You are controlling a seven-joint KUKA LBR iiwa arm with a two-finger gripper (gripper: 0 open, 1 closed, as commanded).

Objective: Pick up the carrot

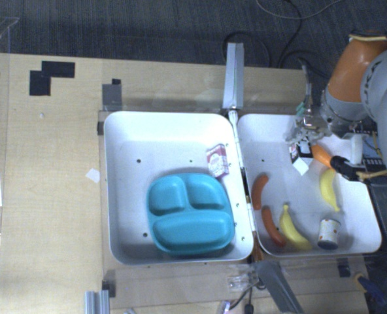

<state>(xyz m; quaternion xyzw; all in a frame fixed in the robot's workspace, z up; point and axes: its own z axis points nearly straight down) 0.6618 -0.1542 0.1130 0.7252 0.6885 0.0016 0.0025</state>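
I'm looking at a lab. The wooden bench (50,175) has metal brackets (233,76). Cables (311,8) trail over grey carpet (115,18).

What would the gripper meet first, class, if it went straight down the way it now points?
Probably the carrot. The gripper hangs in the right bin, pointing down, and the carrot's orange end lies just beside and below it. Depth is unclear, so it might reach the bin floor instead.

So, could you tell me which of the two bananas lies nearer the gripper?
The upper banana, just below the gripper; the other banana lies lower, beside the sausages.
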